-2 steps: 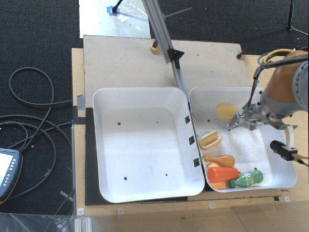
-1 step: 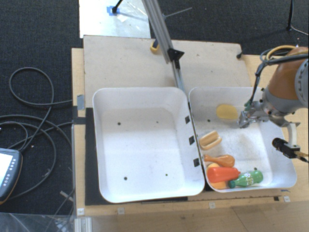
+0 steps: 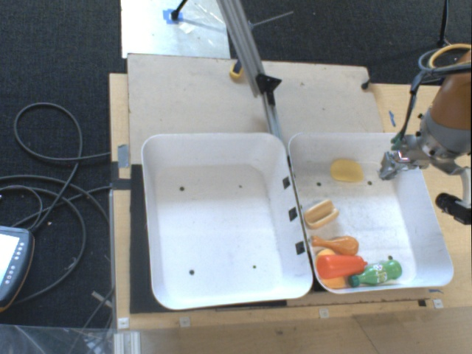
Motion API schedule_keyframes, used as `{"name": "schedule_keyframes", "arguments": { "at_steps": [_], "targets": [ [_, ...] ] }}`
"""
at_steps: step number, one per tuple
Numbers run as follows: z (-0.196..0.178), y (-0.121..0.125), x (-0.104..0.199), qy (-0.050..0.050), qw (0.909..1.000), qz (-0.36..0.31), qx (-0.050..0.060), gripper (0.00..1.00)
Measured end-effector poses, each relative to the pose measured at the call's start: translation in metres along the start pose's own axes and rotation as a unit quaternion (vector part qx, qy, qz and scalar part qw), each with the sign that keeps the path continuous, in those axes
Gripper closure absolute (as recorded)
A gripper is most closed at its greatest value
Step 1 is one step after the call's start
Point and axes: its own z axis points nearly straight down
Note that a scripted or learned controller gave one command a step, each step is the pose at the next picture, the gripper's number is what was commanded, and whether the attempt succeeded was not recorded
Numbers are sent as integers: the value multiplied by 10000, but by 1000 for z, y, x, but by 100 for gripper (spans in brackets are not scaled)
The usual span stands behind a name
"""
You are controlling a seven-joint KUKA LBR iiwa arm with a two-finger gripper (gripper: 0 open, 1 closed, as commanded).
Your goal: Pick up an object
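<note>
The claw (image 3: 389, 167) (whether spread or closed I cannot tell) hovers just right of the yellow object (image 3: 346, 170), apparently approaching; next it must shift over it and descend.

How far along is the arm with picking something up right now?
Nothing looks picked yet. The yellow piece, hot dog, chicken drumstick, red-orange item and green bottle all lie on the floor of the right bin. The gripper sits at that bin's upper right, beside the yellow piece but apart from it. Closing on an object and lifting it remain.
</note>
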Motion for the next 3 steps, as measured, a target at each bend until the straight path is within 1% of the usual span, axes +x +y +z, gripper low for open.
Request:
{"name": "schedule_keyframes", "arguments": {
  "at_steps": [1, 2, 3],
  "targets": [
    [-55, 2, -1, 0, 10000, -11, -2, 100],
    [-48, 0, 54, 22, 10000, -36, 38, 100],
    [-46, -9, 116, 31, 10000, -41, 41, 100]
  ]
}}
